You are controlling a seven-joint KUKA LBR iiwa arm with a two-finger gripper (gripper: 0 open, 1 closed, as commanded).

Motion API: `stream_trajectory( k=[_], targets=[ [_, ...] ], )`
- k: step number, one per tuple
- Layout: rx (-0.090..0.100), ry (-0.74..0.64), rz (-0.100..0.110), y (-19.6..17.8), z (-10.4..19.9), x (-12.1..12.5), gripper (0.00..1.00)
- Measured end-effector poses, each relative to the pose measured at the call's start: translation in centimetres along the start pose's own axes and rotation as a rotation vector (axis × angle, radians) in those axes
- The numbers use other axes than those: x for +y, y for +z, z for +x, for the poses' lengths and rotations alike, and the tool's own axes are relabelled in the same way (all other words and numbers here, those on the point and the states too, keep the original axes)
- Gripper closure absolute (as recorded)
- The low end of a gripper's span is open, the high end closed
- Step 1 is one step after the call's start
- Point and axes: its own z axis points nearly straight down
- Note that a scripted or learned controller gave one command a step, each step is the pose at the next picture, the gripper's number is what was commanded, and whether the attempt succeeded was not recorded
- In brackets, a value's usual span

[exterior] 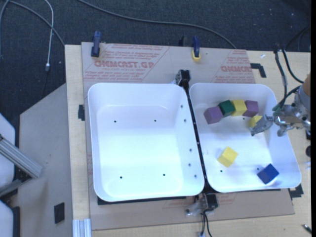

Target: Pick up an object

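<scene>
Tool [260, 125] | right bin [237, 184] | fingers around small yellow block [256, 120] (seemingly gripped) | near purple block [251, 106]

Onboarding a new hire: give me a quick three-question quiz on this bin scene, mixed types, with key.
1. True or false: the blue block lies in the right bin.
2. Which block sits alone near the middle of that bin? A) yellow B) green C) red
3. Fill in: in the row of four blocks at the far side, the green block sits between a purple block and a ____ one.

Key: 1 true. 2 A, the yellow block. 3 yellow. The gripper hovers at that row's right end.
</scene>
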Motion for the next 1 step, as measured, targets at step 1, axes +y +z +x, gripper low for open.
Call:
stream_trajectory(
  k=[1],
  targets=[
    [0.002,-0.004,0.006,10.9,4.39,2.16,0.0]
  ],
)
